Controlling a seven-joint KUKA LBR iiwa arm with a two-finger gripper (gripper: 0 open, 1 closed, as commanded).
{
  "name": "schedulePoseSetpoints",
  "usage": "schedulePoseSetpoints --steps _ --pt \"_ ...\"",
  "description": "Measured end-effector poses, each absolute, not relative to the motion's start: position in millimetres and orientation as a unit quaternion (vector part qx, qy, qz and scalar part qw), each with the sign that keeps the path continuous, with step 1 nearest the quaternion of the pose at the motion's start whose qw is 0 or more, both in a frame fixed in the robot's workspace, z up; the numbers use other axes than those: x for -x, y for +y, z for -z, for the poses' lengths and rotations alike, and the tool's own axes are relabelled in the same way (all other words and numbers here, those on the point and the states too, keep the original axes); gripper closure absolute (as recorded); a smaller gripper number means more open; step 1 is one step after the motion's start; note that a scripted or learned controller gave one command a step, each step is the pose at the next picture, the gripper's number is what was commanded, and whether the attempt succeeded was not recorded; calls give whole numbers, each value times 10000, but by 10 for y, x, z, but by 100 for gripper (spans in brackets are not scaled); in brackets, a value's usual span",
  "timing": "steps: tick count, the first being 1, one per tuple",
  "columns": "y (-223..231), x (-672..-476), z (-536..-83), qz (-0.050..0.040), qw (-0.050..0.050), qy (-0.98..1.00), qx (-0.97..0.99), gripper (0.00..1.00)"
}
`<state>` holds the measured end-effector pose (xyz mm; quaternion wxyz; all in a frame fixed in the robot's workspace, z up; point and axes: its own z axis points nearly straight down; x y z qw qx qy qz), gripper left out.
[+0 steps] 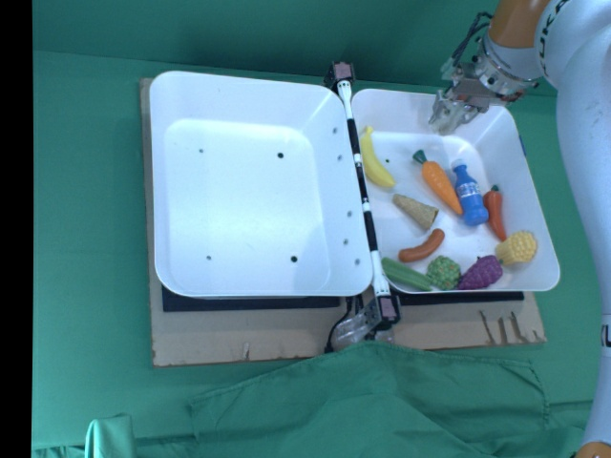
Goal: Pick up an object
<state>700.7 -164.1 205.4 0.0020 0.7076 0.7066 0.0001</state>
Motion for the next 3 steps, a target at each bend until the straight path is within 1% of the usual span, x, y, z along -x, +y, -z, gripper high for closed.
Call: schedulePoseSetpoints --steps 1,2,3 --pt "-1890 -6832 -1858 3 19 7052 -7090 0" --pt "-1895 -6856 -2011 -22 66 7047 -7095 100" --pt "-1894 -6854 -2003 -19 59 7047 -7095 0"
